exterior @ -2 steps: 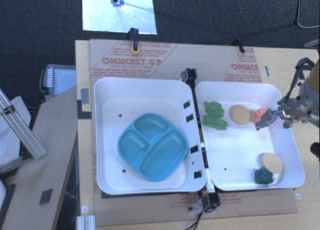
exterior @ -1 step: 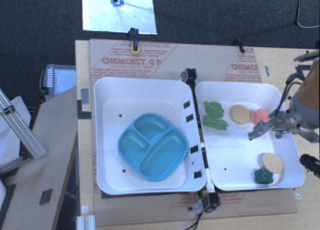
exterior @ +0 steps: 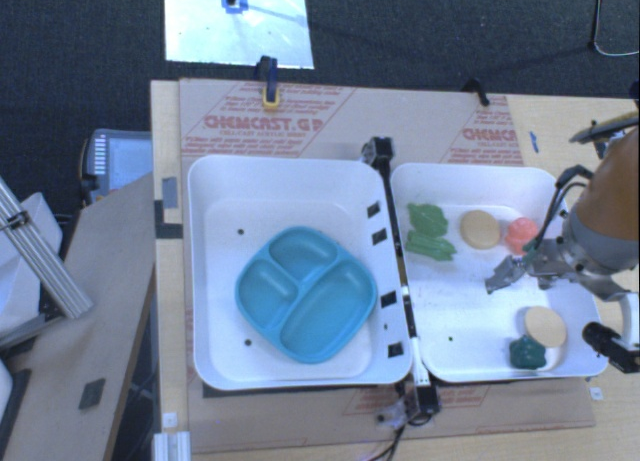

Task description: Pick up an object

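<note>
While the arm [exterior: 610, 214] reached in from the right, these were seen:
Hand [exterior: 503, 277]: hung over the right bin [exterior: 470, 364]; how far it was opened could not be told, and nothing was seen held.
Right bin: green pieces [exterior: 428, 230], tan round [exterior: 480, 229], pink item [exterior: 520, 235], tan disc [exterior: 545, 326], dark green lump [exterior: 527, 353].
Left bin [exterior: 290, 174]: blue tray [exterior: 305, 292].

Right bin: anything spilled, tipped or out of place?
Nothing stands out. The right bin holds green pieces, a tan round piece, a pink one, another tan round and a dark green piece, all inside its walls. The gripper hangs over bare floor.
</note>
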Robot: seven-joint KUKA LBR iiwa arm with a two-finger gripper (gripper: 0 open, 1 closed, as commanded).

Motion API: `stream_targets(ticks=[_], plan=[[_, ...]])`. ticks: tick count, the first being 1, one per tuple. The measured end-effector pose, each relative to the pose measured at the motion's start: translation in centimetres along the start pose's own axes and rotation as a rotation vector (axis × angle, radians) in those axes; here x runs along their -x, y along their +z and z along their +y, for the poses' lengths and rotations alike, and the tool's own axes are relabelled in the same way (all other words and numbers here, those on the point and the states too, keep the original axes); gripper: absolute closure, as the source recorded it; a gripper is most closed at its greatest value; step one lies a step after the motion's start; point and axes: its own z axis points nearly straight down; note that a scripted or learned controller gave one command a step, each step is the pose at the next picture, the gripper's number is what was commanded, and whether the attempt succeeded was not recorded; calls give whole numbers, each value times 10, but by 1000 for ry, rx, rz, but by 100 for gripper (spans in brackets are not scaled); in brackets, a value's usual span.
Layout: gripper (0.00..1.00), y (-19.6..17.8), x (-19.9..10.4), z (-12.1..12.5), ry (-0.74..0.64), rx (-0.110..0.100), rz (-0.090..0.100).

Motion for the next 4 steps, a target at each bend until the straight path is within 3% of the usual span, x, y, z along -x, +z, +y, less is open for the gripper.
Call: stream_targets(ticks=[1,2,3,4], plan=[[100,-13,0,2,-1,5,-2],[100,-76,1,9,-3,11,-3],[100,-65,1,10,-2,3,-1],[100,-78,-49,17,-9,6,1]])
